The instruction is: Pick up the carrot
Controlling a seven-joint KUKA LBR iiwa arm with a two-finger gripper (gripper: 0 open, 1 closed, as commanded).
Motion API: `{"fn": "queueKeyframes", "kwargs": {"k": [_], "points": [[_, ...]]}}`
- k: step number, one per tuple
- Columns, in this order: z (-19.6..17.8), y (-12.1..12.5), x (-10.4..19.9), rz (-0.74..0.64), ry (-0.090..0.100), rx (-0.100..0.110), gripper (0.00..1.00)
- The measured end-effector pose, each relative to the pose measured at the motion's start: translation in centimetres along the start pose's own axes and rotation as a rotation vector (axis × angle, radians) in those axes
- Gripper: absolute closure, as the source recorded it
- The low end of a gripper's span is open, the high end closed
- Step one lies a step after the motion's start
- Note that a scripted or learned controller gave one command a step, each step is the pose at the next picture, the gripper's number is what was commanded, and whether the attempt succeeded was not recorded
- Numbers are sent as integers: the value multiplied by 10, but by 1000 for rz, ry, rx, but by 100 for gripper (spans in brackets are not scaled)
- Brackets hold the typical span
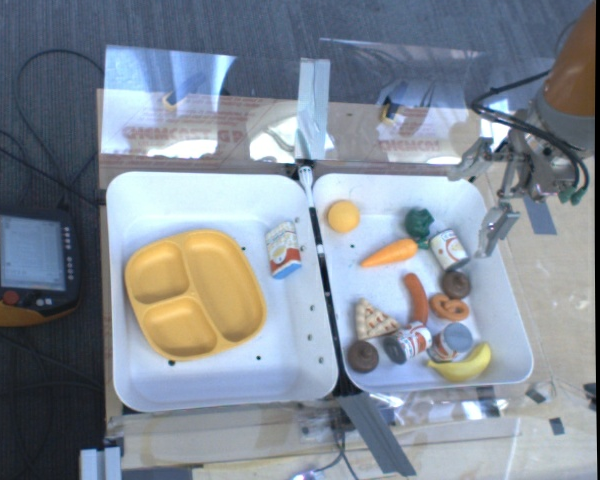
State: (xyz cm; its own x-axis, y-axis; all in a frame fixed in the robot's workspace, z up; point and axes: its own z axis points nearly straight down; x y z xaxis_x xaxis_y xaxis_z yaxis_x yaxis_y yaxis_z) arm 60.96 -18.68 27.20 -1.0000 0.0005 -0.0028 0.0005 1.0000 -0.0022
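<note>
the carrot (389,254) lies on the floor of the right bin (500,298), in its upper middle, tapered tip pointing left and thick end up-right, close to the broccoli (418,221). it appears to be a small plastic toy: light, rigid, smooth, so likely to roll or slip under an off-centre pinch. recommended hold is across the thick half, fingers square to the long axis. the orange ball (342,216) sits up-left, the sausage (416,295) below, both apart from it. the gripper (492,230) hangs over the bin's right rim, near a small can (447,248); whether its jaws are open or closed cannot be told at this angle.
</note>
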Motion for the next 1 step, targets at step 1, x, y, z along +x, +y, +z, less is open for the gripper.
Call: {"fn": "queueKeyframes", "kwargs": {"k": [1], "points": [[112, 40, -45, 88, 13, -5, 0]]}}
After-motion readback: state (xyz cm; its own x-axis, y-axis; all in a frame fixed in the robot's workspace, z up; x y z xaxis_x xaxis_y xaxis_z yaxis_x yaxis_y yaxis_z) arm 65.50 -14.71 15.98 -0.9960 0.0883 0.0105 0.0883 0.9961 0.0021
